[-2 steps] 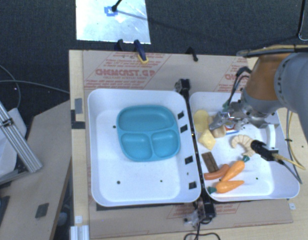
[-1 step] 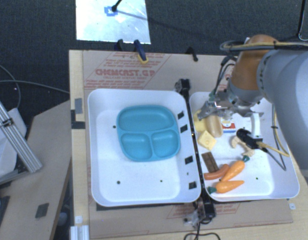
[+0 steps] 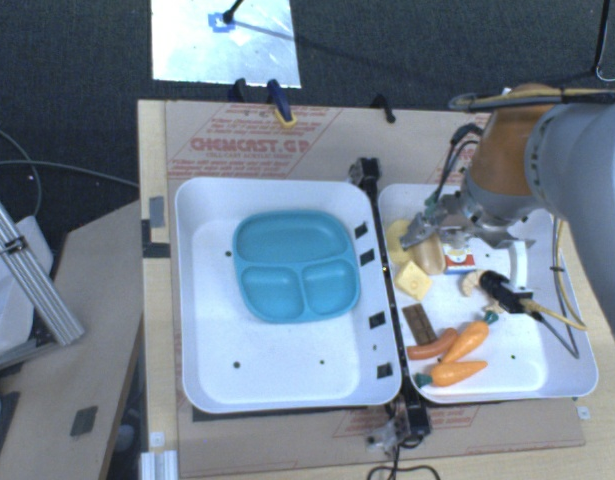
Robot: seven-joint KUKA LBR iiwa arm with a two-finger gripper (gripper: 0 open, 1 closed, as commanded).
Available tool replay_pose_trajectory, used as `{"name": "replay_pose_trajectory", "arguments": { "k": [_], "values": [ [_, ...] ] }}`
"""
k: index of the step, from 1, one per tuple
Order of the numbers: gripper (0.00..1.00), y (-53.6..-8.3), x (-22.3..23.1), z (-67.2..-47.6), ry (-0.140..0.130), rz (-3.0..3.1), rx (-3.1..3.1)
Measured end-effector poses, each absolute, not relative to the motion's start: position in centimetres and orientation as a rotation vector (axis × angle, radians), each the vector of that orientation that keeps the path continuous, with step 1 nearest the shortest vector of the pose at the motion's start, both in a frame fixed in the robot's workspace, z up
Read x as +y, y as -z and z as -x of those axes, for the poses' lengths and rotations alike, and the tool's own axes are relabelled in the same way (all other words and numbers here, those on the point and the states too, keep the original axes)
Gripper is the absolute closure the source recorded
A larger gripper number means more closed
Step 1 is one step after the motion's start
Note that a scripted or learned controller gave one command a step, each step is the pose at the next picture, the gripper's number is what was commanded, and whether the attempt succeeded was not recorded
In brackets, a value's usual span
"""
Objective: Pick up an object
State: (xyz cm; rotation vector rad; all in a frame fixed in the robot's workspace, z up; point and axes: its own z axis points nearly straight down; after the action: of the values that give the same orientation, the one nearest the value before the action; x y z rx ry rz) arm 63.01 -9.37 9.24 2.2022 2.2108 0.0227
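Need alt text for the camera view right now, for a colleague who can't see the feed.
The grey arm's claw hangs low over the right white bin, just above a yellow cheese wedge, with two toy carrots and other small play food nearby. The left white bin holds a blue divided plate.

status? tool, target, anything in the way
Tool low in right bin, over cheese; grip state unclear. Nothing seen held. Carrots, chocolate close by. Blue tray in left bin.
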Motion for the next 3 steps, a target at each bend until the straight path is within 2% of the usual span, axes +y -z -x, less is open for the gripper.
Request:
{"name": "replay_pose_trajectory", "arguments": {
  "k": [1, 2, 3],
  "values": [
    [0.0, -9.1, -9.7, -66.5, -0.009, -2.21, 2.221],
    [0.0, -9.2, -9.0, -62.5, -0.021, -2.202, 2.209],
    [0.0, -9.1, -8.9, -64.0, -0.006, -2.21, 2.217]
  ]
}}
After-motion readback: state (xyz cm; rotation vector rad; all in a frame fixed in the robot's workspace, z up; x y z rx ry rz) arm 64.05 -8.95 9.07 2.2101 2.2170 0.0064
